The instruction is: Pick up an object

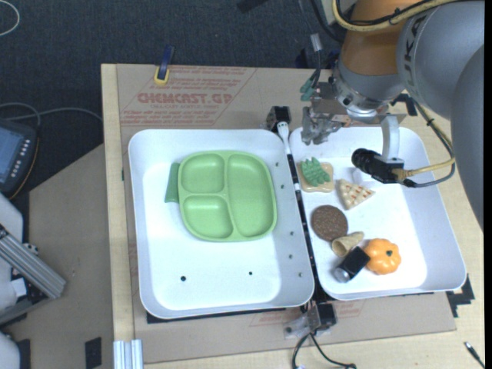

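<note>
Nothing is picked up yet, as far as this view shows: every object lies flat in the right bin (430, 206), and nothing hangs from my gripper (317, 134).

The likeliest target is the green tree-shaped cookie (315, 174), which rests on a pale biscuit base against the right bin's left wall, near its far end. My gripper hovers just beyond it, over the bin's far left corner, pointing down. From this angle I cannot make out how the gripper is set, so I claim no grasp.

Further inside the right bin, working outward from the cookie: a waffle-patterned wedge (355, 194) sits to its right, a round brown cookie (329, 221) lies nearer the camera, then a small tan cone-shaped piece (347, 243), a black block (353, 264) and an orange toy pumpkin (382, 256) toward the bin's near edge.

My arm (384, 44) enters from the right, its orange band above the wrist, bending down over the right bin's far edge.

Left of the right bin, the other white bin (154, 267) holds a green divided plate (227, 195).

I judge the lowering and closing are both still to do.
</note>
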